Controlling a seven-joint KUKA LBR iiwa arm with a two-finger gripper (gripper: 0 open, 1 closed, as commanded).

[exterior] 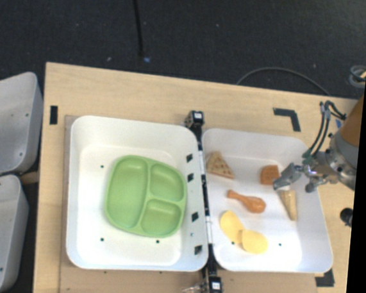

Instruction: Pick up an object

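1. So far nothing is lifted: the gripper point(299, 176) hangs over the upper right part of the right bin point(311, 255), and no object sits between its fingers.
2. Its jaws stand apart, one finger towards the orange-brown block point(270, 175) and the other above the pale cone point(288, 203).
3. Every item lies flat on the bin floor, so the grasp, the closing and the raising are, by my reading, all left to do.
4. Nearest candidates are that block, just beside the left finger, and the cone, which lies just below the fingertips with its narrow end pointing down the bin.
5. Block: small, squarish, matte orange-brown; whether the finger touches it I cannot tell.
6. Cone: cream-coloured, tapering, and lying near the bin's right wall.
7. Further left in the same bin lie a tan wedge point(220, 166) near the divider, an orange drumstick-shaped piece point(247, 201) in the middle, and two yellow discs point(243, 233) overlapping near the front.
8. Separately, the left bin point(77, 242) holds a green sectioned plate point(146, 196), well apart from the gripper.
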